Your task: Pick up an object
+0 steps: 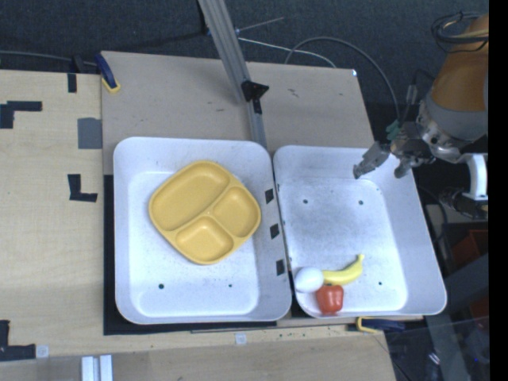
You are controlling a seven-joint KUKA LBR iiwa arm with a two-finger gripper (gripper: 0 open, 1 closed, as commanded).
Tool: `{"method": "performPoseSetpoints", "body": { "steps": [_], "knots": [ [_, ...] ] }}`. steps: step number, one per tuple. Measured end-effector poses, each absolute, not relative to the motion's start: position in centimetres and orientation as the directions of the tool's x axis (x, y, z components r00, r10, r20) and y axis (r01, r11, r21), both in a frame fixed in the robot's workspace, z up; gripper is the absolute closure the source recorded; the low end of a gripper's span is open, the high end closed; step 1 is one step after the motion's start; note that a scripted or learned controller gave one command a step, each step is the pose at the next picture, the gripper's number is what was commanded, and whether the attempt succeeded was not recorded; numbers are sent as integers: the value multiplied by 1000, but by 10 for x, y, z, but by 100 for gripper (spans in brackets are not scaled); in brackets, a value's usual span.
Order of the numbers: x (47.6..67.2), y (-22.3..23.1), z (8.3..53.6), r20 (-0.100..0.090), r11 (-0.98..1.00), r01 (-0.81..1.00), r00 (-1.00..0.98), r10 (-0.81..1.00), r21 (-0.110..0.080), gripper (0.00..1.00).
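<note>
Nothing is picked yet: my hand (384,162) hangs wide and holding nothing at upper right, banana (346,271) well apart.

We are scanning both bins and the surface, and we are finding no readable text, labels or numbers.

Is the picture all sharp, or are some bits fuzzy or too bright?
In the camera view, light is soft and even; the yellow three-part plastic plate looks fairly sharp with little glare; the small yellow banana, white egg and red pepper are small and slightly soft; the grey two-finger gripper looks a bit blurred; shadows are faint on the right white bin.
</note>
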State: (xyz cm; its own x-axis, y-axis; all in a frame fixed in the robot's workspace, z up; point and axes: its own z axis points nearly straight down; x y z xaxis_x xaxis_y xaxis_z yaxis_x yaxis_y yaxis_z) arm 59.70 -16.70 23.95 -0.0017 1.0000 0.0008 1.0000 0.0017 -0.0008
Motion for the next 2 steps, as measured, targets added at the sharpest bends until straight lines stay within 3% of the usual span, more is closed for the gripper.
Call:
{"method": "performPoseSetpoints", "body": {
  "steps": [1, 2],
  "knots": [
    [597, -167, 240, 0, 2, 1000, -2, 1000, -1, 0],
    [595, -167, 196, 0, 2, 1000, -2, 1000, -6, 0]
  ]
}}
